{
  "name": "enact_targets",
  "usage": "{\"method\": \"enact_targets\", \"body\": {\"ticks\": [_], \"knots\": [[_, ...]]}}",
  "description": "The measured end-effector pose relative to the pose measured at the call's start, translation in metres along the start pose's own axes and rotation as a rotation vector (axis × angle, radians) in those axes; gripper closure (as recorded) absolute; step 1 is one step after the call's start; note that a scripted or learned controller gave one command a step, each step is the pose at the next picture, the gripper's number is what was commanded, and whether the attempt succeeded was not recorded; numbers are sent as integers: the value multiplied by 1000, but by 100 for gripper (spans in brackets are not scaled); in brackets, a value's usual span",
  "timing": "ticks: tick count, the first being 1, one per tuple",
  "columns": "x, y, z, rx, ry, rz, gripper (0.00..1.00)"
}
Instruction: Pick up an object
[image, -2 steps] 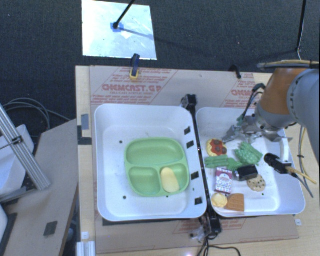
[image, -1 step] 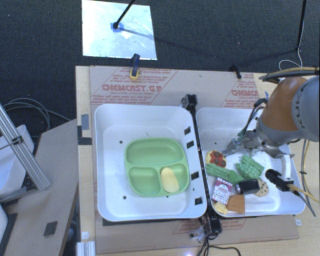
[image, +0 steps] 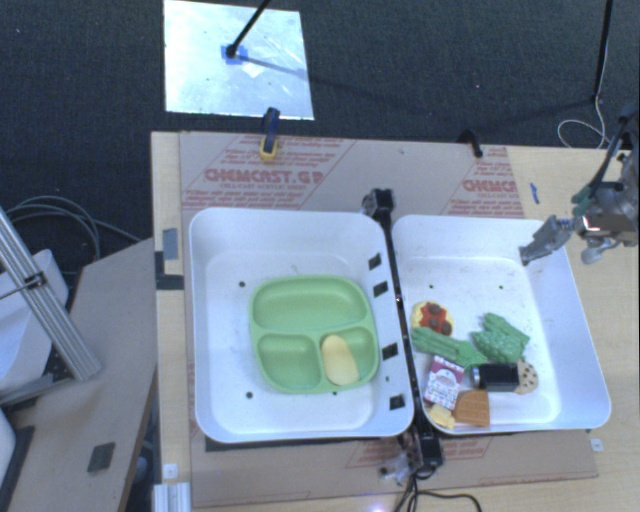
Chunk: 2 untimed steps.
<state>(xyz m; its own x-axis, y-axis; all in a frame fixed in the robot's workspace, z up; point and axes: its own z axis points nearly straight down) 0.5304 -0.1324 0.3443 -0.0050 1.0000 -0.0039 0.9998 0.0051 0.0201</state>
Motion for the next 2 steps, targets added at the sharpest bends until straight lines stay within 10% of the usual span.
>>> {"method": "enact_targets", "body": {"ticks": [1,2], "knots": [[24,-39,-193,-3,1,-2,0],[23,-38,-194,11,1,-4,100]]}}
